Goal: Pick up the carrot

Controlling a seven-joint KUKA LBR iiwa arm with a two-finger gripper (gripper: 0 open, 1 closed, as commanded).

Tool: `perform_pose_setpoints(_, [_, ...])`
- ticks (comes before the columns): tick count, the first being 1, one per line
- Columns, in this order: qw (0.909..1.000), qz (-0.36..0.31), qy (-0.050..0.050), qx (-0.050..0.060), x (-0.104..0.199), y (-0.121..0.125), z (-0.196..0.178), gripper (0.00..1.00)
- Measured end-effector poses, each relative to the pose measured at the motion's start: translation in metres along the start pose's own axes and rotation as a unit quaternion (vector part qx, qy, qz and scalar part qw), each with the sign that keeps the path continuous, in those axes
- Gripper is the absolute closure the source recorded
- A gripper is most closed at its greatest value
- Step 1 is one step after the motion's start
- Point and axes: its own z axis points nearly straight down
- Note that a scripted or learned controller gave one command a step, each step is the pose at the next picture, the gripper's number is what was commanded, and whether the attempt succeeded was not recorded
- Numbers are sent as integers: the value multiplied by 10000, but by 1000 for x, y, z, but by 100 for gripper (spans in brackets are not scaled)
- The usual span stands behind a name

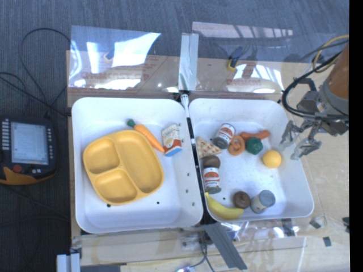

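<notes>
The carrot (pixel 149 136), orange with a green top, lies in the left bin (pixel 85 109) against the upper right rim of a yellow divided plate (pixel 122 166). It points down and to the right toward a small carton (pixel 172 139). My gripper (pixel 299 140) hangs far from it, over the right rim of the right bin (pixel 295 177). Its fingers are spread open with nothing between them.
The right bin holds two cans (pixel 225 135) (pixel 211 175), a cracker (pixel 207 148), an orange ring (pixel 236 145), a green piece (pixel 254 146), an orange-red piece (pixel 256 135), a lemon (pixel 272 158), a banana (pixel 224 210), a brown donut (pixel 241 199) and a grey can (pixel 264 200). A control pendant (pixel 25 149) lies left of the bench.
</notes>
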Motion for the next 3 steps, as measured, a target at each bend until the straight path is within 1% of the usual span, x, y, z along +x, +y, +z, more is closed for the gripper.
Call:
perform_pose_setpoints(1, [9739,-2271,-4,-8,19,11,139,100])
perform_pose_setpoints(2, [9727,-2319,-68,-70,9,19,141,0])
perform_pose_setpoints(3, [9778,-2096,-17,44,2,-4,4,0])
